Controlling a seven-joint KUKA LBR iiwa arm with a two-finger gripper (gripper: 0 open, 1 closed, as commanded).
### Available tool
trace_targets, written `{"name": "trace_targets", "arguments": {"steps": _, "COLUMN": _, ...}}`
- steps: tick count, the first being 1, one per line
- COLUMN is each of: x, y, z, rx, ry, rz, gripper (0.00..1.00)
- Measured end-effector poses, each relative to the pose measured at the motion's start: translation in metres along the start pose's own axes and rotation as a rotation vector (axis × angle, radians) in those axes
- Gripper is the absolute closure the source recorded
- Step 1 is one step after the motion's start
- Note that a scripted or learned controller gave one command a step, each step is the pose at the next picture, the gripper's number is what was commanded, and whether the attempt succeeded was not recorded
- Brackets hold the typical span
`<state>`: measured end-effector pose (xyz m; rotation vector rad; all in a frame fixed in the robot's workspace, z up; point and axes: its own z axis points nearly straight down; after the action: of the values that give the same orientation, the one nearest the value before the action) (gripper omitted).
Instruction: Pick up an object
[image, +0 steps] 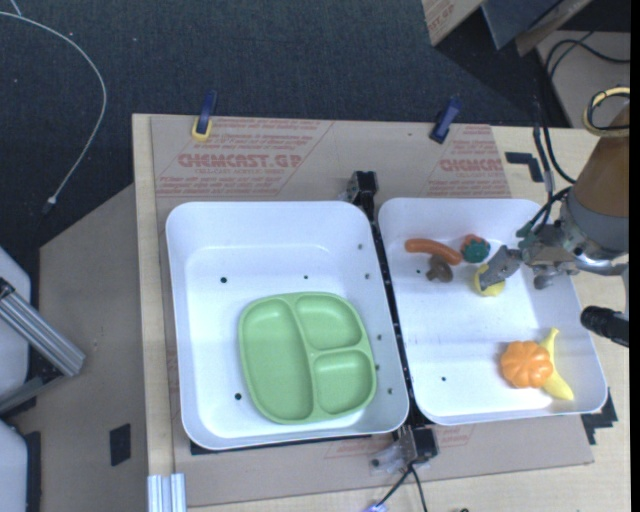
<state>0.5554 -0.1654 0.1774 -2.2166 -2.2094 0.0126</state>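
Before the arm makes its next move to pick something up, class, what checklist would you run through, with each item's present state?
1. Tool over the right white bin: ok.
2. Small yellow toy piece just below the tool: ok.
3. Toy piece between the fingers: cannot tell.
4. Orange sausage-shaped toy apart from the tool: ok.
5. Orange plastic pumpkin apart from the tool: ok.
6. Green divided plate flat in the left bin: ok.

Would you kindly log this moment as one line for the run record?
gripper: over right bin, at small yellow item | grasp: unconfirmed | orange pumpkin toy: right bin, near corner | green divided plate: left bin
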Motion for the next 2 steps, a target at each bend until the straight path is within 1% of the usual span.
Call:
{"name": "trace_targets", "arguments": {"steps": 1, "x": 0.0, "y": 0.003, "z": -0.008, "rx": -0.014, "ry": -0.003, "rz": -0.003, "gripper": 0.0}}
{"name": "trace_targets", "arguments": {"steps": 2, "x": -0.007, "y": 0.009, "z": 0.047, "rx": -0.011, "ry": -0.002, "rz": -0.003, "gripper": 0.0}}
